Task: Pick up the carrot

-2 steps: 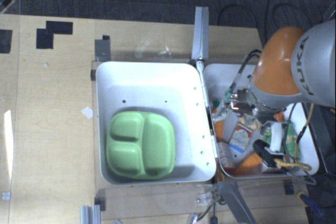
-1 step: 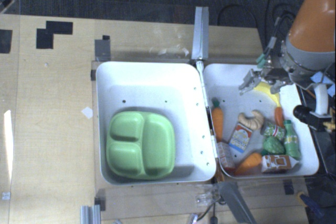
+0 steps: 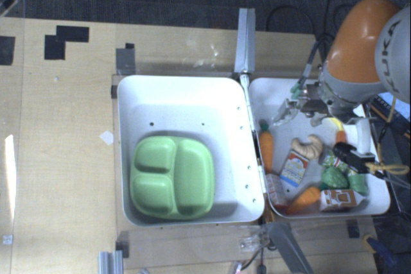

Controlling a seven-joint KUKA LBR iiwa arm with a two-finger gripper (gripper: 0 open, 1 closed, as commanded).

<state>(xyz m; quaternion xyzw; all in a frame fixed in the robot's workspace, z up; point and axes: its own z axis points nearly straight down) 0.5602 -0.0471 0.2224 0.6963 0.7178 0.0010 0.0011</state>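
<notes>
Pale wood bench (image 3: 64,138) is what you are looking down on, with dark carpet behind it and two shallow white bins set side by side, a metal divider post (image 3: 244,42) standing where they meet. Your gripper (image 3: 307,102) hangs over the upper part of the right bin (image 3: 273,90), below the grey arm's orange band (image 3: 361,42), which fills the upper right of the view. You cannot tell from this angle whether the gripper is spread or pressed together; the metal parts are tangled with cables and nothing can be seen pinched in it. Just below and left of the gripper, the carrot (image 3: 265,147) lies lengthwise against the right bin's left wall, its green stub pointing up toward the bin's far edge; it is apart from the gripper. Right of the carrot you see a small carton (image 3: 293,169) with a blue and red label, and a tan lumpy piece (image 3: 312,147) touching its upper corner. A second orange piece (image 3: 304,199) lies along the bin's near edge, beside a small brown box (image 3: 338,199). Green crinkled packets (image 3: 340,171) sit near the right wall, partly under black parts of the arm. Further out, the left bin (image 3: 180,96) holds a green divided tray (image 3: 172,176) with three compartments, resting in its near left part.
</notes>
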